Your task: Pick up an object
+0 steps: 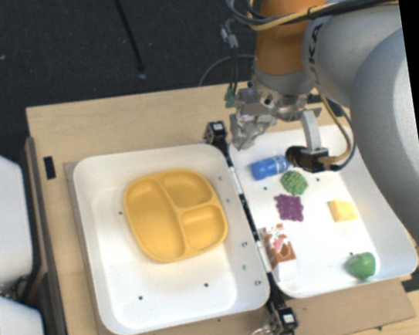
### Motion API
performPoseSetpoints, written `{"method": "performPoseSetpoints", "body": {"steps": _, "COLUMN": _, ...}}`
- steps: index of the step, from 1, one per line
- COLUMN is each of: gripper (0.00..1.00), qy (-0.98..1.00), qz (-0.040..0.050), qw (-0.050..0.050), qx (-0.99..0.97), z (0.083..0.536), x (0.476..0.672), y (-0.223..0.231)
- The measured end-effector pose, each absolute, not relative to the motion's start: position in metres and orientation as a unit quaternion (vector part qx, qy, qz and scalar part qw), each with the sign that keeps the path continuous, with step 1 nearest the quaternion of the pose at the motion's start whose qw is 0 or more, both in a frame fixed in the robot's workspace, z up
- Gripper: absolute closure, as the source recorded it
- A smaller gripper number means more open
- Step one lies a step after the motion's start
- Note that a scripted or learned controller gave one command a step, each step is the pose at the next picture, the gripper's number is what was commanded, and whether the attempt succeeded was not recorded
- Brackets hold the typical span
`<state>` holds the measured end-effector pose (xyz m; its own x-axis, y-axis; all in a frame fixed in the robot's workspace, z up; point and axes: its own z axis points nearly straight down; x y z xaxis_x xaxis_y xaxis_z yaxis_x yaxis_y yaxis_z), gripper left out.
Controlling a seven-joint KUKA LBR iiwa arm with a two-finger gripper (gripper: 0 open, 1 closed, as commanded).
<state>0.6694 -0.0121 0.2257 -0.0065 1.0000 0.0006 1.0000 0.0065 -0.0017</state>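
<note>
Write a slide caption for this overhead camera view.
KUKA arm's hand hovering near a blue bottle in the right bin; yellow divided plate in the left bin.

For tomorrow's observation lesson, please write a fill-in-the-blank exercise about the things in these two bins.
1. The divided plate in the left bin is ____.
2. The plate has ____ compartments.
3. The green apple lies in the ____ bin.
4. The bottle beside the gripper is ____.

Missing words: yellow; three; right; blue
</note>
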Motion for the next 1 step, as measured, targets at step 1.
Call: {"method": "performPoseSetpoints", "body": {"steps": 1, "gripper": 1.00, "qy": -0.710, "qz": -0.0017, "qw": -0.001, "qx": -0.704, "z": 0.2377, "x": 0.6836, "y": 0.0453}}
